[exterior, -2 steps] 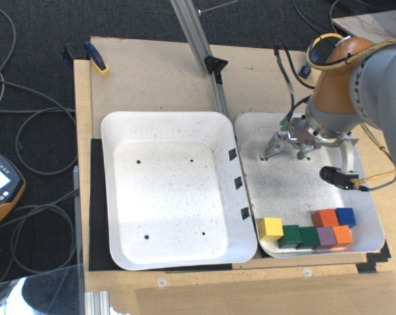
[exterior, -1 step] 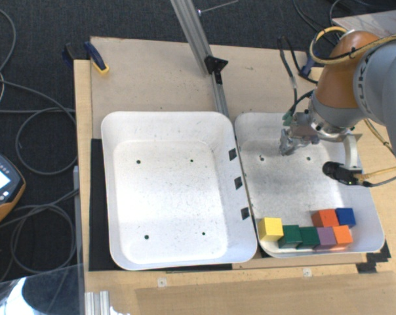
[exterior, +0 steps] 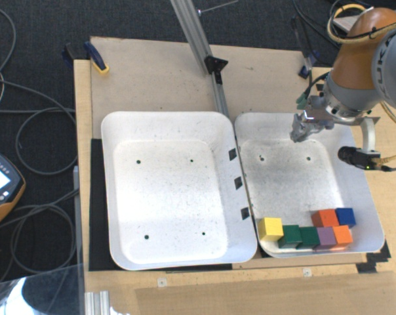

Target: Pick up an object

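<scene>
1. The right bin [exterior: 250,195] is your work area; the gripper [exterior: 301,130] hangs over its far end, w/ the left bin [exterior: 119,195] off to its side.
2. The blocks sit bunched at the near end, well apart from the tool — you'd need to travel toward the camera.
3. Nearest-looking picks: red block [exterior: 326,217], blue block [exterior: 345,216]; the yellow block [exterior: 271,227] lies out at the row's left end.
4. Tool state — can't tell from this angle.
</scene>
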Controlling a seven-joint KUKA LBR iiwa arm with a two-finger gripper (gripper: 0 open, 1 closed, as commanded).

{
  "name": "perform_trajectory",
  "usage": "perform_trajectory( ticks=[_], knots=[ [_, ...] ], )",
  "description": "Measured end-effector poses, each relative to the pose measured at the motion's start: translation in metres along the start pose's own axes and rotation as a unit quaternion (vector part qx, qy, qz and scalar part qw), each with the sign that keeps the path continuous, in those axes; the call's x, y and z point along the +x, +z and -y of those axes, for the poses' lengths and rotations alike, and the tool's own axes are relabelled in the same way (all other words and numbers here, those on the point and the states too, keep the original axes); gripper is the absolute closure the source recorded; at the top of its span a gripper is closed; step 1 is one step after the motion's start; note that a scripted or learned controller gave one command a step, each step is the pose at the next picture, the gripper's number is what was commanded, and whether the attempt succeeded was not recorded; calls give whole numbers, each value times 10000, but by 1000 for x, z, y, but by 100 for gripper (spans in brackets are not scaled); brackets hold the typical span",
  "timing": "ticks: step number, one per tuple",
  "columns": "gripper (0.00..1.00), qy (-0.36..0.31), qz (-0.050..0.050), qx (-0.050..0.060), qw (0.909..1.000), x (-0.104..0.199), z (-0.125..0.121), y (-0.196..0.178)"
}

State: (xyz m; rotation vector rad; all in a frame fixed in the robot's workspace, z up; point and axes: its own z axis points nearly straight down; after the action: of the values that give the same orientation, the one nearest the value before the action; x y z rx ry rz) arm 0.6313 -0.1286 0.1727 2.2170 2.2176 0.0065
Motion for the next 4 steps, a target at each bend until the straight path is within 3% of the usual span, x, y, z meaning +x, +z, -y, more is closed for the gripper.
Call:
perform_trajectory(
  ticks=[1, 2, 4],
  knots=[
    [100, -5, 1, -1, 10000, -3, -7, -46],
    [100, -5, -2, 37, 10000, -3, -8, -39],
    [100, -26, -20, 47, 10000, 97, 12, -39]
  ],
)
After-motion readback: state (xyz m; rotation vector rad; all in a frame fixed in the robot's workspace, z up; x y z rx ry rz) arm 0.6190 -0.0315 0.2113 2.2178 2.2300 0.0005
